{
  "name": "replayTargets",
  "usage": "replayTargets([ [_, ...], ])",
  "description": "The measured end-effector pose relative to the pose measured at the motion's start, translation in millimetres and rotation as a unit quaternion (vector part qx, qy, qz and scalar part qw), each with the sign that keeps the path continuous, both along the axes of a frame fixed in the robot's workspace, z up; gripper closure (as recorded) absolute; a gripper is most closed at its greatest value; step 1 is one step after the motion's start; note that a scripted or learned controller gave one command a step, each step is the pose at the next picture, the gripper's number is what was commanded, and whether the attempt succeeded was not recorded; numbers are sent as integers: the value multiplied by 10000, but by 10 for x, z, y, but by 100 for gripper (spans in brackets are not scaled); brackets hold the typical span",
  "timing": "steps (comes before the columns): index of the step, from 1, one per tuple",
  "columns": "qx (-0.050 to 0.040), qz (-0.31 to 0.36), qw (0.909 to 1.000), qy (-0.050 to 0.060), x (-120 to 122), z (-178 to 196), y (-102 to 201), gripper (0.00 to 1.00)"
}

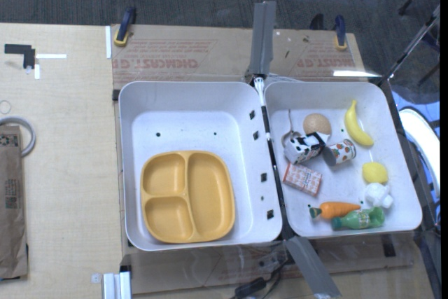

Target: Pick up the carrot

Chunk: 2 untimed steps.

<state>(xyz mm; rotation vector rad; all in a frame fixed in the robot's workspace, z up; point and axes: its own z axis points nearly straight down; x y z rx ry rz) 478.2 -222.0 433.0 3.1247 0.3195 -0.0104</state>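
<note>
Checked the feed: nothing done yet as far as I could judge, whole pick was still ahead. Carrot [337, 209] lay flat at the near edge of the right bin [396, 124], green bottle [359, 219] touching its near side, white lump [378, 195] just to its right. Crowded spot; I figured the approach would need care. Farther back I saw the snack pack [303, 179], lemon [375, 172], cow carton [305, 147], banana [357, 124]. Left bin [189, 98] held the yellow tray [187, 195]. Gripper state: I couldn't tell.
</note>
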Motion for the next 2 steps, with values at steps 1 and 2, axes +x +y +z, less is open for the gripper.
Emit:
replayTargets([
  [1,0,0,10000,0,0,0,0,0],
  [2,0,0,10000,0,0,0,0,0],
])
